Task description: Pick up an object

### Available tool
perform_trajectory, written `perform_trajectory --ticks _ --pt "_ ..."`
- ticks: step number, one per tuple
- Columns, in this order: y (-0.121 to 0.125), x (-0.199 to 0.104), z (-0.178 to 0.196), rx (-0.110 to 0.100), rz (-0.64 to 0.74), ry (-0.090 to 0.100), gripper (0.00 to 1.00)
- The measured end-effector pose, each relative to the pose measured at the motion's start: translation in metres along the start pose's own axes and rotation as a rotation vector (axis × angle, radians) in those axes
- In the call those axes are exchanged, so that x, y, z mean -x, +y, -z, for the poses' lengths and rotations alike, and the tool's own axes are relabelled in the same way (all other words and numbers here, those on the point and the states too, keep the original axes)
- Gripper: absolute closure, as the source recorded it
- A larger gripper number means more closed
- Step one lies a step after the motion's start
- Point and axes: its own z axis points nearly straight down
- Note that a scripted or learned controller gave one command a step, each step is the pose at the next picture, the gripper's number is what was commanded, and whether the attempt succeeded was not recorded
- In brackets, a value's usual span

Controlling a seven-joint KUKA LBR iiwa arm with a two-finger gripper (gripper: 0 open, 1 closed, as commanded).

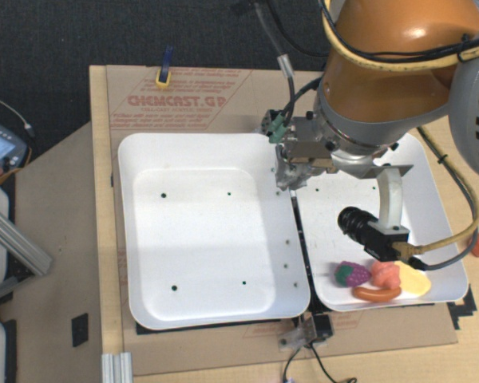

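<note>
Dark, rough-looking floor is showing around a flat brown cardboard sheet (184, 94), which is carrying red stencilled lettering reading roughly "CHEMCAST GP"; the smaller lines under it are staying too fine to read. A blue-and-yellow clip (165, 69) is sitting at its far edge.

Left bin (199, 238): smooth white plastic with rounded corners, four small dark dots marking its floor.

Gripper (287, 179) is hanging over the seam between the bins, towards the far end. The arm's glossy orange band (399, 22) is covering much of it, so I cannot tell how far it is open or whether it is gripping anything.

Right bin (327, 238): the far part is lying hidden under the arm. By the near rim, a knobbly purple lump (352, 274), a shiny orange sausage shape (375, 293), a lumpy pink piece (385, 274) and a flat pale-yellow piece (416, 283) are lying bunched together, well apart from the gripper.
</note>
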Motion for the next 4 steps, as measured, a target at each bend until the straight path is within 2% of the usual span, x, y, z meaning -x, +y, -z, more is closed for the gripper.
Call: perform_trajectory --ticks 1,2,3,4 --pt "-0.008 0.022 -0.103 -0.014 -0.008 -0.003 1.00" --pt "0.040 -0.040 -0.082 -0.003 -0.002 -0.001 1.00" --pt "0.018 -0.116 -0.035 -0.003 0.003 0.002 1.00" --pt "0.036 -0.110 -0.117 -0.013 -0.007 -0.003 1.00"
